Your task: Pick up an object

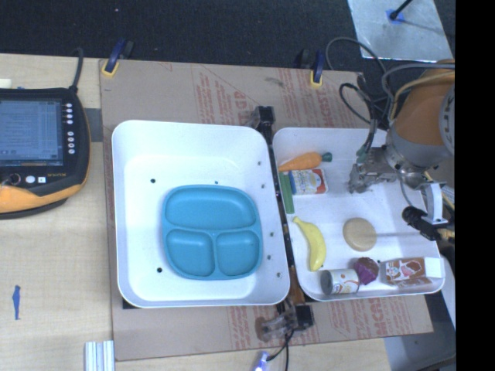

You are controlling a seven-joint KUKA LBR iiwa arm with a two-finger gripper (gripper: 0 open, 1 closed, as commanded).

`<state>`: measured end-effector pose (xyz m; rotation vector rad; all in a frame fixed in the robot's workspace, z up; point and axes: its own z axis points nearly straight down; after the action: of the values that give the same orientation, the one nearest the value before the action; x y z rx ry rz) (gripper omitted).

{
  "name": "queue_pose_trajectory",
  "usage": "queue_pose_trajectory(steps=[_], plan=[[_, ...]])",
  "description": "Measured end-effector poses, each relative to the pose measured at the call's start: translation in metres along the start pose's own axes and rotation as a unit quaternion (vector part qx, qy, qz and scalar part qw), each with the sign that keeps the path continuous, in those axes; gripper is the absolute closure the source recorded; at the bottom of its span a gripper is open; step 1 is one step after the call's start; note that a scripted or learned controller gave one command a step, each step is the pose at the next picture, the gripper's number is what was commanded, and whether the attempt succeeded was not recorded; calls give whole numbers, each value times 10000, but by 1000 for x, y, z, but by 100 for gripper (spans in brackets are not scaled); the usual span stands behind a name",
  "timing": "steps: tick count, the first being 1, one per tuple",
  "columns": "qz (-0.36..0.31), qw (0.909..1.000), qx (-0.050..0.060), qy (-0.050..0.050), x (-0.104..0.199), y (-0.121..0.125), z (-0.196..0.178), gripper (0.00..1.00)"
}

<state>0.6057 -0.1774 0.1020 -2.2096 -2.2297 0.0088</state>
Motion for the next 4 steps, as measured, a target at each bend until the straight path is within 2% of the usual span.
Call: queue_pose_trajectory(steps=[1, 2, 3, 4], plan=[[21, 10000, -29, 18, 65, 42, -78, 100], [23, 10000, -7, 18, 131, 21, -108, 100], [26, 10000, -5, 17, 131, 21, -108, 0], [26, 10000, -9, 2, 100, -49, -111, 0]])
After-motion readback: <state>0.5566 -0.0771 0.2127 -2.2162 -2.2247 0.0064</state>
